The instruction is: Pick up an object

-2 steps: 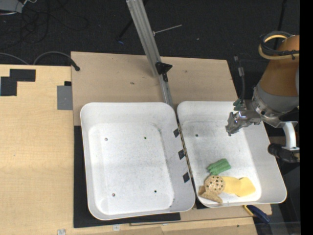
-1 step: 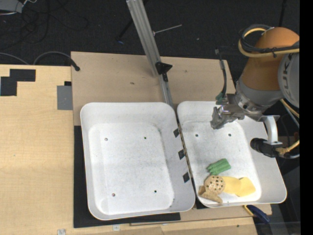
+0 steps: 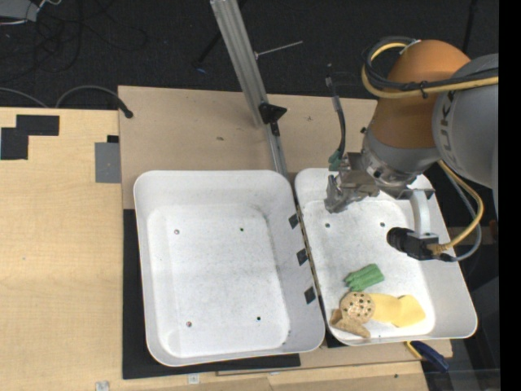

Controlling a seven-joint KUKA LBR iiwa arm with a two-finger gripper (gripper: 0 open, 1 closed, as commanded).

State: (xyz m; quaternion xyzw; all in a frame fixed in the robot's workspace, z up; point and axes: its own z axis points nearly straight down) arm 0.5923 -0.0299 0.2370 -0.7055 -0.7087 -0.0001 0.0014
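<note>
Grey gripper [image 3: 335,198], its state impossible to tell, hovers over the right bin [image 3: 456,300] in the approach step; next it must drop toward the green object [image 3: 363,278].

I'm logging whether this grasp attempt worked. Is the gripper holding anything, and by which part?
Nothing is seen held. The gripper sits over the far end of the right bin, apart from the green piece, tan piece and yellow piece at its near end.

Hand [image 3: 335,199] above right bin [image 3: 456,300]
</note>
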